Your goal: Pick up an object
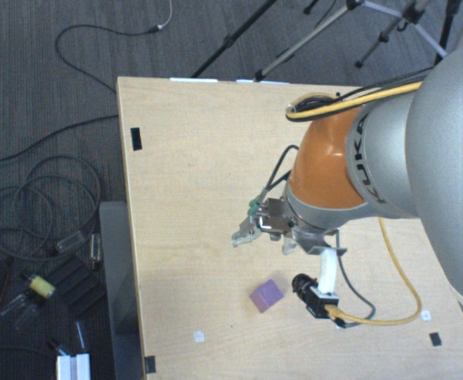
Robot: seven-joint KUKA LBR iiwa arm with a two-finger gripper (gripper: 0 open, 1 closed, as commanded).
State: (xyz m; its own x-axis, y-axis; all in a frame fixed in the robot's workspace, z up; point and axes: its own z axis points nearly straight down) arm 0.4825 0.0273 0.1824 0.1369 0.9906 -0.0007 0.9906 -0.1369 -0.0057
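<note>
The worktop (191, 180) is the biggest thing here, a pale wood-coloured surface that runs from the upper middle of the frame down to the bottom edge, with a few small black marks near its borders. Around it, on the left and along the top, lies dark grey carpeted floor (49, 70).

Next in size is the arm (405, 157), filling the right side of the frame — a broad grey body with an orange band (326, 165) above the wrist. A yellow cable (350, 97) loops over the top of the orange section and another stretch of it trails down toward the lower right.

On the floor at left, black cables (33, 204) lie in loose coils, and a thinner one snakes across the upper left. Black tripod legs (389, 14) cross the upper right corner.

The tool (267, 229) sits at the middle of the frame, below the orange band, over bare worktop; its metal parts are small and partly hidden, so I cannot tell how it is set.

The smallest item is the purple block (267, 294) — it lies on the worktop in the lower middle of the frame, below the tool and apart from it, just left of a black and white fitting (320, 291) on the cable.
</note>
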